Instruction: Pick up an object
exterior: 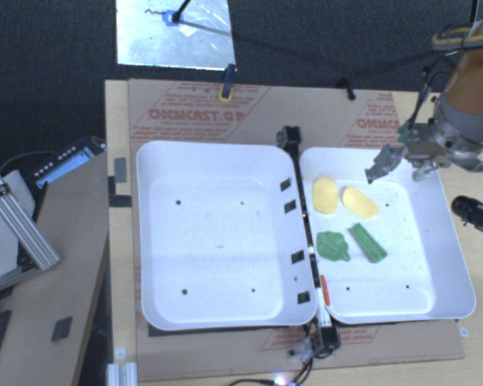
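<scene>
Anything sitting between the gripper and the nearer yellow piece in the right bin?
Nothing: in the camera view, just bare white bin floor separates the gripper from the yellow piece.

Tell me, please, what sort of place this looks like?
Probably a robotics lab test bench: two white bins clamped side by side on a board, a robot arm with its gripper over small toy-like objects, and loose cables.
</scene>
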You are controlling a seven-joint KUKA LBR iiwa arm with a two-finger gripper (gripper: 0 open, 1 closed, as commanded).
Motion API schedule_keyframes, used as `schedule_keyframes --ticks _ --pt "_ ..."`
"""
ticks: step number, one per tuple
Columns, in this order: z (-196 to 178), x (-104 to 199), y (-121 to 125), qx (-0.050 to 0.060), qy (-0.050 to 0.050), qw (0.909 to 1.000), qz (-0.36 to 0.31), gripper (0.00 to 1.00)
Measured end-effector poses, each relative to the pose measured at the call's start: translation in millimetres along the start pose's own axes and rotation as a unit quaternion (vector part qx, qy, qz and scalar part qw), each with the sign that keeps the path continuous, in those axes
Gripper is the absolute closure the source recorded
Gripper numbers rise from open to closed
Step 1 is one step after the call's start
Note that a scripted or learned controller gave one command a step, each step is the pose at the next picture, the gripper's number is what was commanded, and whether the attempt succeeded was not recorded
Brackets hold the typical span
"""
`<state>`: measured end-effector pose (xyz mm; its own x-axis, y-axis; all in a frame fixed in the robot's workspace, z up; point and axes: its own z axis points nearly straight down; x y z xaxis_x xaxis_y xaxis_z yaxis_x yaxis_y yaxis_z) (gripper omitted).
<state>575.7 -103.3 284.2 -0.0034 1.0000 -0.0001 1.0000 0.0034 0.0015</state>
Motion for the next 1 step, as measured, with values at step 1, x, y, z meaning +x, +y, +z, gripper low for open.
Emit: schedule_keyframes --ticks 1 --pt "-11.3 0.2 0.9 -0.002 0.000 1.0000 -0.001 1.00"
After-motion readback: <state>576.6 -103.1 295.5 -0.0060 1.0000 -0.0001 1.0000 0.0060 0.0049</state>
